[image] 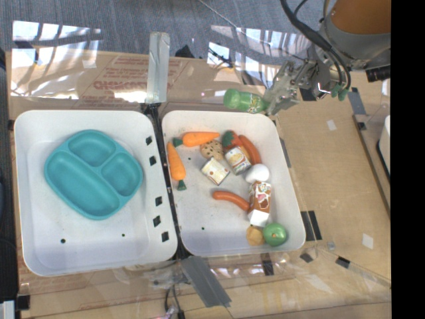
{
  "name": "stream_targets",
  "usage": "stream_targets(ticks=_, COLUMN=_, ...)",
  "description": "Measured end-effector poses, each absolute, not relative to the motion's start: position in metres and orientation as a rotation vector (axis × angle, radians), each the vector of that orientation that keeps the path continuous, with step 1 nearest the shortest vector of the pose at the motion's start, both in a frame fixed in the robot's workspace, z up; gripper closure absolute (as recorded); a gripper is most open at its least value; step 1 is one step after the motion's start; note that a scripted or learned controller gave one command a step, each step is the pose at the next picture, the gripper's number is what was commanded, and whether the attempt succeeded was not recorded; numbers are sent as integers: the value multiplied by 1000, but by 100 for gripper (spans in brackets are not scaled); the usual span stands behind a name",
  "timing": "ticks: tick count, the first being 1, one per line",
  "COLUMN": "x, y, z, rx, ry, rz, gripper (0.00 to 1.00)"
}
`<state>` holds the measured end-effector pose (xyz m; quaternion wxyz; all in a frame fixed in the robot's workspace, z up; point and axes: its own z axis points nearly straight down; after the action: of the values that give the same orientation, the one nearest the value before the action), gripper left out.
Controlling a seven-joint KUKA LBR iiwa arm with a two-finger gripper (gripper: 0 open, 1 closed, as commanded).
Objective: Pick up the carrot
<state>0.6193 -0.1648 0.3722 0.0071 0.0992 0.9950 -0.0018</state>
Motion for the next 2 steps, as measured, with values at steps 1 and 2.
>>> stream_targets(ticks=1, x=562, y=-207, z=366, rx=193, ry=3133, rz=-4, gripper=100)
stream_targets(ticks=2, x=647, y=-210, z=289, rx=-30, ry=3147, rz=3, gripper=100)
